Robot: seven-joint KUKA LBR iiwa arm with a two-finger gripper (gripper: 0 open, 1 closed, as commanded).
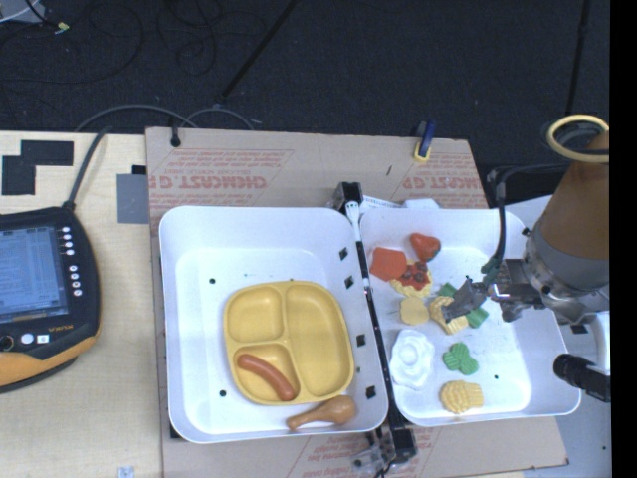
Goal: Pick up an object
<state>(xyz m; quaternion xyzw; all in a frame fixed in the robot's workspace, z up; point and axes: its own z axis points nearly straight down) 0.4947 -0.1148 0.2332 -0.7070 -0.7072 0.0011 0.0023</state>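
At three o'clock in the right-hand white bin [518, 391], the arm's two-finger gripper [460, 305] dips among plastic toy foods [423, 292], apparently seeking a grasp; its opening cannot be told.

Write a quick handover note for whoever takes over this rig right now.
Gripper: low in the right bin, amid the toy food pile; finger state unclear.
Right bin: red pieces, green piece, corn, white piece.
Left bin: yellow tray holding a sausage; drumstick beside it.
Done: nothing visibly lifted.
Left: grasp and lift one object.
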